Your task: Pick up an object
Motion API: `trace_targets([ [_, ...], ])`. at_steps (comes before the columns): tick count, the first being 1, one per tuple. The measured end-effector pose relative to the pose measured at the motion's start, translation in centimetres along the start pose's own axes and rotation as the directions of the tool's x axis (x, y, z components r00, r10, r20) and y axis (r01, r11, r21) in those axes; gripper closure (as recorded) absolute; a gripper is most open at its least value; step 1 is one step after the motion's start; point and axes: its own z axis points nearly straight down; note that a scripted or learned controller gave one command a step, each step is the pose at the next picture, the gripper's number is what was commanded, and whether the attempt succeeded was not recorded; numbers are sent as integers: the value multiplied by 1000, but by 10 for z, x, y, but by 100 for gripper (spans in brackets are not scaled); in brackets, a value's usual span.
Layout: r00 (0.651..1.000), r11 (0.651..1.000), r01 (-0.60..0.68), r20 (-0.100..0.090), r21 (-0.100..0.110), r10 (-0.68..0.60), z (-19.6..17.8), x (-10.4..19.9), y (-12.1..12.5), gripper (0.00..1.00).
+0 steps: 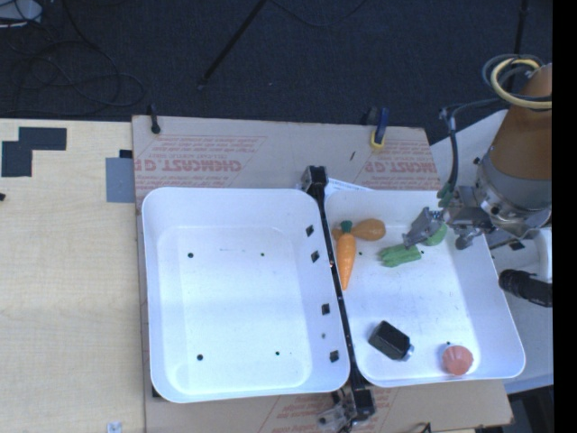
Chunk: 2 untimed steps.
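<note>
My gripper (425,229) hangs over the upper part of the right bin (505,314), below the grey arm with its orange band (526,138). A green elongated object (400,256) lies slantwise right under and beside the gripper, and its upper end (437,235) shows just behind the gripper. I cannot tell whether the two touch. An orange carrot with a green top (345,258) lies along the bin's left wall. A small orange-yellow piece (369,230) sits next to it. A black block (390,341) and a pink-red ball (457,359) rest near the front wall.
The left bin (158,242) stands beside the right one, with a black divider strip (329,269) between them. Both rest on a cardboard sheet (225,156) held by a yellow clamp (378,137). Cables and arm hardware (527,287) crowd the right side.
</note>
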Motion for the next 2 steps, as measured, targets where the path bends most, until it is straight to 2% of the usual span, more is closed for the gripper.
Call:
trace_targets([
  [1, 1000, 1000, 1, -1, -2, -1, -67, 20, -70, 0],
  [2, 1000, 1000, 7, 0, -20, -7, -217, 80, -80, 0],
])
